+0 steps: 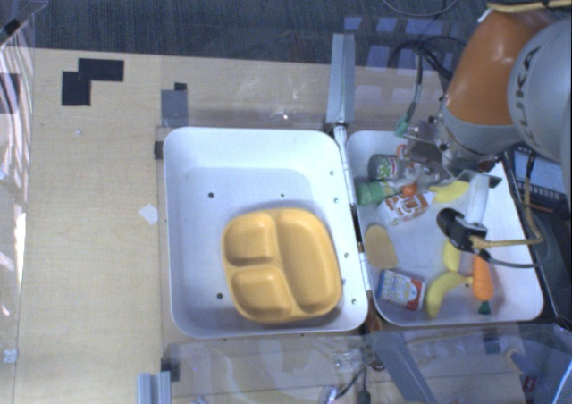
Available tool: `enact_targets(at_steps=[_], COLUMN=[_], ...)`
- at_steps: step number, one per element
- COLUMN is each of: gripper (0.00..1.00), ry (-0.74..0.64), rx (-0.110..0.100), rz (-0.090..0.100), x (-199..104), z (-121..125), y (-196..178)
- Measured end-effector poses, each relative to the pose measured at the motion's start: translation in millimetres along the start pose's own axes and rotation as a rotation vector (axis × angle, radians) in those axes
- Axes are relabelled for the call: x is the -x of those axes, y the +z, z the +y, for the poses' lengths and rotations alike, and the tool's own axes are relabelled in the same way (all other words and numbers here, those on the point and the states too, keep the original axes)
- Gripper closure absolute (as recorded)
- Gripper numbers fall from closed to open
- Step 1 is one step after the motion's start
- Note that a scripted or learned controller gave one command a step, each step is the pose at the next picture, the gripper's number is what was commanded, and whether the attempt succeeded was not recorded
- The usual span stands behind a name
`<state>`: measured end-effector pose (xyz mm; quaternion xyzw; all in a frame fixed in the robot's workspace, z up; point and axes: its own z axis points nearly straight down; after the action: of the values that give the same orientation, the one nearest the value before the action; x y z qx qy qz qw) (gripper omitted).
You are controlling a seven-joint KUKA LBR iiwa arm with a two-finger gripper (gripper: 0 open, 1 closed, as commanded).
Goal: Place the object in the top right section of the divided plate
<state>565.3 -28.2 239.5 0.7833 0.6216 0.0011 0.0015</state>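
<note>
Plainly, a smooth yellow divided plate [281, 264] sits in the left bin [192, 214]; whether the jaws are open or closed, I cannot tell.

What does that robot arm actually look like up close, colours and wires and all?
The arm is bulky and rounded, with smooth grey shells and a wide orange band above the wrist. Thin black cables loop near it. The wrist narrows to a darker metal gripper.
</note>
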Motion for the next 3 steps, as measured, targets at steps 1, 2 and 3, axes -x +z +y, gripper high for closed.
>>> enact_targets(at_steps=[1, 2, 3], gripper=[1.0, 1.0, 1.0], ry=[-0.579, -0.545, -0.976], rx=[0.006, 0.003, 0.007], rz=[0.0, 0.0, 0.001], x=[1, 2, -75], z=[-20, -29, -59], y=[-97, -91, -101])
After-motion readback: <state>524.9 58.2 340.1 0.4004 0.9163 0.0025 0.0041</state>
